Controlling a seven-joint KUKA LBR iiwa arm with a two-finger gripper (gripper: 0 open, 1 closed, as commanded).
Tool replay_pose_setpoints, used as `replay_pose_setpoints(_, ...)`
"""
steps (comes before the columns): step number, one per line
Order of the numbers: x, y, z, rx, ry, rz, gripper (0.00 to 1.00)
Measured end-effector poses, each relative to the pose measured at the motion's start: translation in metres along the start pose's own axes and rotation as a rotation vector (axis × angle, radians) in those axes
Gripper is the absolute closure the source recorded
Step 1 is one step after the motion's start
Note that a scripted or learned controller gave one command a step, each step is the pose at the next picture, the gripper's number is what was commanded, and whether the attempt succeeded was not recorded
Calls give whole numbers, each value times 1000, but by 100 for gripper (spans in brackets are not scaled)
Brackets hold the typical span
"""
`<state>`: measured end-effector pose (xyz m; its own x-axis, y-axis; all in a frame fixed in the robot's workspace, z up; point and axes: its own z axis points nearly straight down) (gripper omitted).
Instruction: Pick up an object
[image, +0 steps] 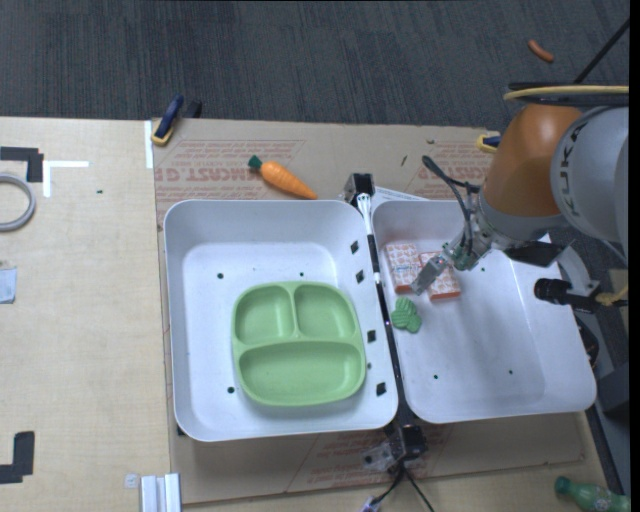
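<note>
Gripper (437, 274) sits low in the right bin (520, 370), over the near edge of a small red-and-white box (447, 285). Finger spacing cannot be told. A second patterned box (402, 265) lies just beside it to the left, with a green toy (405, 317) near, toward the front. The left bin (190, 330) bears a green divided plate (298, 343). A toy carrot (282, 177) lies on the cardboard behind.

— What lies in the right bin (520, 390)?
— A small red-and-white printed box (402, 264), flat near the far left corner, a second one (445, 283) just beside it (partly hidden), and a green leafy toy (406, 316) nearer the front.
</note>
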<state>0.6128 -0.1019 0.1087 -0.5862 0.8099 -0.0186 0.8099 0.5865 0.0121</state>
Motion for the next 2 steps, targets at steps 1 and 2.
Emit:
replay_pose_setpoints(1,-1,0,-10,-1,-2,1,100)
replay_pose_setpoints(2,-1,0,-10,-1,-2,1,0)
